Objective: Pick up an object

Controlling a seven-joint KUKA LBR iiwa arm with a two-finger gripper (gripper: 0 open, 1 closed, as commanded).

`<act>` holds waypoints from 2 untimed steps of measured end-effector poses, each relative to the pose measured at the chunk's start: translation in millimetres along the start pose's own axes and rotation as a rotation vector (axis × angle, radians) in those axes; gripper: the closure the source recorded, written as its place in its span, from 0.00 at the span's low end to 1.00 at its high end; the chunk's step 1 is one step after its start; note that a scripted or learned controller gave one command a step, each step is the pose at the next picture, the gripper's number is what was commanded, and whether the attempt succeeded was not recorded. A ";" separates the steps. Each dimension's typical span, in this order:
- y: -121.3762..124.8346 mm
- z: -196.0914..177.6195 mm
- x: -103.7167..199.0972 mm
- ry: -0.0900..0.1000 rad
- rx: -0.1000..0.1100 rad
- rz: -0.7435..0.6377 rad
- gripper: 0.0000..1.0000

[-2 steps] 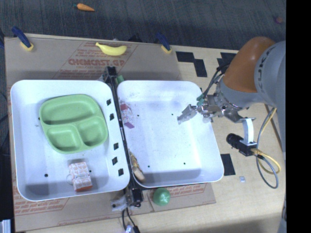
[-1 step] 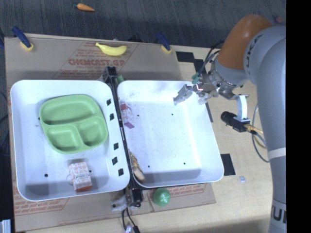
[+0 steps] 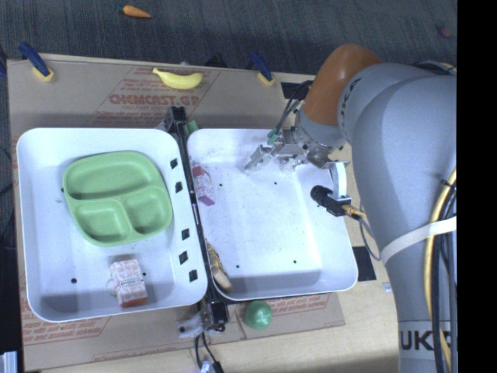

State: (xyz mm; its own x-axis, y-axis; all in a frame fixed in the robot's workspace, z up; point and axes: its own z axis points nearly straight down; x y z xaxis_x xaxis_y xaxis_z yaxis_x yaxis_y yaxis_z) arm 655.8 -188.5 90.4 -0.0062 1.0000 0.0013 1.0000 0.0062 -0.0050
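- Nearest the lens: grey arm (image 3: 404, 177), bulking over the right side of the bench, orange band (image 3: 342, 76) above the wrist.
- Left bin (image 3: 31, 231): green divided plate (image 3: 116, 196) lies flat in the upper half; small red-and-white packet (image 3: 126, 280) sits below it near the front wall, apart from the plate.
- Behind the left bin, on the cardboard: yellow banana (image 3: 178, 77). Orange bit (image 3: 137, 11) on the dark floor beyond, well apart.
- Divider between bins: a reddish crumpled wrapper (image 3: 202, 183) lies just inside the right bin's left wall; a tan object (image 3: 217, 272) lies lower down in that bin's front-left corner. What the tan thing is, cannot tell.
- In front of the bins: green ball (image 3: 258, 315) on the cardboard, outside both.
- Right bin (image 3: 264, 278): floor mostly bare, speckled.
- Gripper (image 3: 260, 160) sits low over the right bin's upper middle, pointing left. Whether the tool is spread or pressed together, cannot tell; nothing seen pinched.
- Step judged: search/approach phase, no pick made yet. Closest candidate is the wrapper, left of the gripper and near it.
- Next move calls for: shift left toward the wall, descend onto the wrapper, allow for the wall crowding one side.
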 end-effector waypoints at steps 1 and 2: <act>1.3 -12.4 0.1 0.000 -0.002 -0.004 1.00; 1.6 -122.7 52.7 0.000 -0.007 0.000 1.00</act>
State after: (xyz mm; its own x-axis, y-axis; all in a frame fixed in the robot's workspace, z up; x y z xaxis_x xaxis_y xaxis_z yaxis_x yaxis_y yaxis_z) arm 657.7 -135.9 213.2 -0.0060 1.0000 0.0009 1.0000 0.0060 0.0018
